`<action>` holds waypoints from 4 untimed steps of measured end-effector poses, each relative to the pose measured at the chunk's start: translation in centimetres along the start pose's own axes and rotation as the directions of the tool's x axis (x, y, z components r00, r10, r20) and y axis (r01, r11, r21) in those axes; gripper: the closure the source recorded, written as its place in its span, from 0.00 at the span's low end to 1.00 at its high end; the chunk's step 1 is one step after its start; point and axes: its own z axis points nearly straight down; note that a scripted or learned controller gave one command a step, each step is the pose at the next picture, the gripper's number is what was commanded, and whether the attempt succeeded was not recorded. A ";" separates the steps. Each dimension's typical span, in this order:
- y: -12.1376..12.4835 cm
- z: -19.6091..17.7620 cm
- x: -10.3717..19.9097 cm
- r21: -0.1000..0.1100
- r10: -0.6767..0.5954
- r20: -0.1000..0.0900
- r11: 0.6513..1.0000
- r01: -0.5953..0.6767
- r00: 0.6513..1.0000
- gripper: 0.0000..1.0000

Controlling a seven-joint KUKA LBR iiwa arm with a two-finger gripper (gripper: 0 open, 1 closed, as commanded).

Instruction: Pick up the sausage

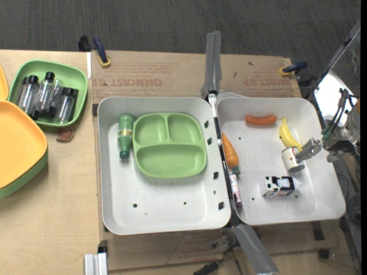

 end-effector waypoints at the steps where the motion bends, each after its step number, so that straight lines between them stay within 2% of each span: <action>1: 0.0 -0.8 -0.1 0.001 0.001 0.000 1.000 -0.001 1.000 1.00; 2: -2.4 8.9 -1.7 0.001 0.322 0.000 0.947 -0.322 0.947 1.00; 3: -0.5 11.7 -1.9 0.001 0.491 0.000 0.871 -0.491 0.871 1.00; 4: -2.4 11.7 -1.7 0.000 0.306 -0.001 0.952 -0.306 0.952 1.00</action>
